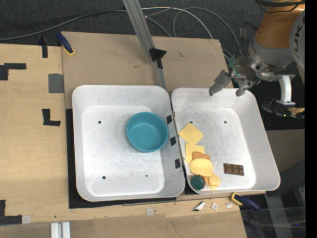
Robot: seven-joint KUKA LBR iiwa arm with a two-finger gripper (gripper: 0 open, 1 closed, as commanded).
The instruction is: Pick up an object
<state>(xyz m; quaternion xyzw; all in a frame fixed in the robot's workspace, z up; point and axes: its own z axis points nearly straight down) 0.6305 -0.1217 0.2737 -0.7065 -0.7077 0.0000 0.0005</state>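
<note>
My gripper (229,86) hangs above the far rim of the right bin (257,133), its two grey fingers spread apart with nothing between them. In that bin's near left part lies a cluster of small items: a yellow square piece (190,133), a paler yellow slab (194,150), an orange-and-yellow rounded toy (201,165), a dark green round piece (197,182) and a small orange bit (213,181). A brown chocolate-like bar (233,169) lies to their right. The left bin (89,133) holds a teal bowl (146,131).
A grey metal pole (143,33) slants up behind the bins, and cables (198,19) run across the dark floor at the back. Blue-and-yellow clamps sit at the board's far left corner (65,43) and near right edge (243,200).
</note>
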